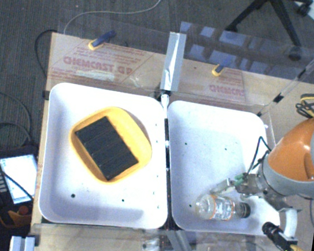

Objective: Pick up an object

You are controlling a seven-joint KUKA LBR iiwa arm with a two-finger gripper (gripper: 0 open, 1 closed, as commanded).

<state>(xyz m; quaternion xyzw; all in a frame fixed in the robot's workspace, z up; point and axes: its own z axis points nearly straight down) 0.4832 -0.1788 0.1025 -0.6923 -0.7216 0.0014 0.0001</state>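
**Arm low over right bin, bottle lying beneath**

Two shallow white bins side by side on the bench: left bin (53,194), right bin (214,130). Reaching in from the right, the grey arm (298,158) with its orange band, bent down over the right bin's near right corner.

In the left bin, a yellow dish (138,134) holding a dark ribbed square pad (107,148), turned at a slant, roughly centred with bare white floor on all sides.

In the right bin, a clear plastic bottle (218,207) lying on its side near the front wall, long axis running roughly left to right, dark cap end toward the right. Wide bare floor behind and to the left of it; little room between it and the front rim.

Just above the bottle, the gripper (240,184), close to or touching the bottle's upper side; contact hard to settle. Opening of the pincer: cannot tell, too small and cluttered to read. Nothing visibly lifted.
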